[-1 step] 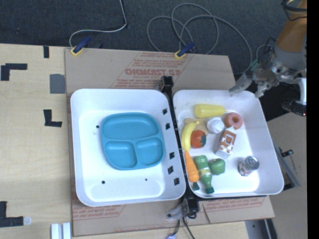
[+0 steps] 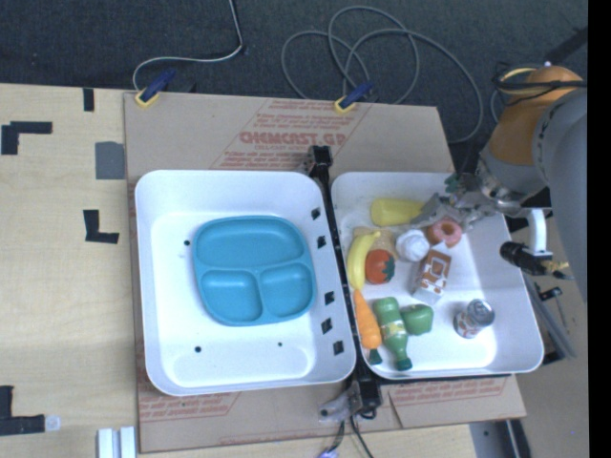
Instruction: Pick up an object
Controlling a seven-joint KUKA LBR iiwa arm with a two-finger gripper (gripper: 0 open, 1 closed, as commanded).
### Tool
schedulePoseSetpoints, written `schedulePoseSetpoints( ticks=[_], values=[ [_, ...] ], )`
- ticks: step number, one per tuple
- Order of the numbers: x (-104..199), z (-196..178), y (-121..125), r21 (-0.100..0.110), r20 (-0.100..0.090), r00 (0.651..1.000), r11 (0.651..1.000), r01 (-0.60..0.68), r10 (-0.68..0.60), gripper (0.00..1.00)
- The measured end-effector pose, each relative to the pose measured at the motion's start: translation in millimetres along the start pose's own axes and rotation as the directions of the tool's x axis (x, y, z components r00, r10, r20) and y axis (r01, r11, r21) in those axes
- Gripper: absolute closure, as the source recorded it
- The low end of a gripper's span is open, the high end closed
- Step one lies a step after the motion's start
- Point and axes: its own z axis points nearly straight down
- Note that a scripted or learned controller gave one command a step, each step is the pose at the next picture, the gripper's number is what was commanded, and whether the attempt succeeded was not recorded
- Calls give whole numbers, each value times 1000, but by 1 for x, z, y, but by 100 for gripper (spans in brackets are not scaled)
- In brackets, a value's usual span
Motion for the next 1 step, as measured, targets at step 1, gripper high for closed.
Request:
schedulePoseSetpoints(
  ticks=[1],
  values=[
    [38, 5, 22, -11, 5, 1000, 1000, -3, 3, 0]
  ],
)
